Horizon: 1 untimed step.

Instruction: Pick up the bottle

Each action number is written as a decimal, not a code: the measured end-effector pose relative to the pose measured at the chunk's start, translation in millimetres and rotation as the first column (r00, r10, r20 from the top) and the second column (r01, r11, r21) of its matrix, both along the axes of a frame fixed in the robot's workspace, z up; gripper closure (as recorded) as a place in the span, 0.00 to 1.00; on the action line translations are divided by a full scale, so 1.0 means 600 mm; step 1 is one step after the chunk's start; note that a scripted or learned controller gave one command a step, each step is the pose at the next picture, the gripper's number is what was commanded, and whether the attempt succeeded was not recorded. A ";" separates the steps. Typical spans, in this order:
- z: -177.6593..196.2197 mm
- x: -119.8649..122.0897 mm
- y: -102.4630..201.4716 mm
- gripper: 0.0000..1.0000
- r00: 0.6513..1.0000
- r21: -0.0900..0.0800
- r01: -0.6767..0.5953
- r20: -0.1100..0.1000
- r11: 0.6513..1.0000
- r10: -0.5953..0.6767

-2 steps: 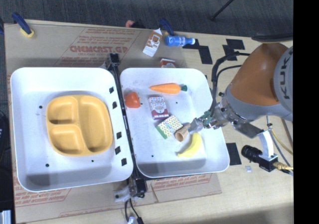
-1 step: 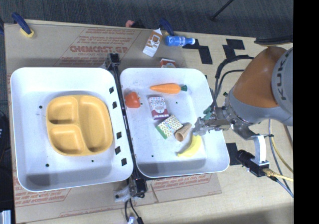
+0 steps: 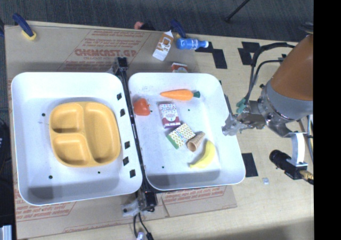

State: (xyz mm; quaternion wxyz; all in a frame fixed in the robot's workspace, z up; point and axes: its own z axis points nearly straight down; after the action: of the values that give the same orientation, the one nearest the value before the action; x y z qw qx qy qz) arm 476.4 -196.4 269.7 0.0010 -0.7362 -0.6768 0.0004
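Gripper (image 3: pixel 232 126) and grey wrist hang just past the right rim of the right bin (image 3: pixel 226 153), above the bench surface, with the orange band of the arm (image 3: pixel 295 71) behind them at the picture's right side; whether the tool is open or closed cannot be told from this angle, and nothing can be seen held in it.

Nearest the camera inside the right bin lies a banana (image 3: pixel 204 156), with an ice-cream cone (image 3: pixel 195 140) touching its upper end. Just beside the cone is a small checkered packet (image 3: pixel 181 134), and above that a dark red carton (image 3: pixel 169 114) lying flat. A tomato (image 3: pixel 141 107) sits against the bin's left wall, and a carrot (image 3: pixel 178 94) lies crosswise near the far wall.

The left bin (image 3: pixel 21 143) holds a yellow divided plate (image 3: pixel 84 133).

Farther back, outside both bins, the bottle (image 3: pixel 191 44), blue, lies on its side on the bench, near a small white carton (image 3: pixel 163 46), well apart from the gripper.
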 end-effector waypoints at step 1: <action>-0.088 -0.001 0.053 1.00 0.999 0.001 0.052 -0.002 0.999 -0.052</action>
State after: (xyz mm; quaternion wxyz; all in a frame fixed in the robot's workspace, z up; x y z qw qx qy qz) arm 476.1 -164.4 217.1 0.0019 -0.7534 -0.6575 0.0009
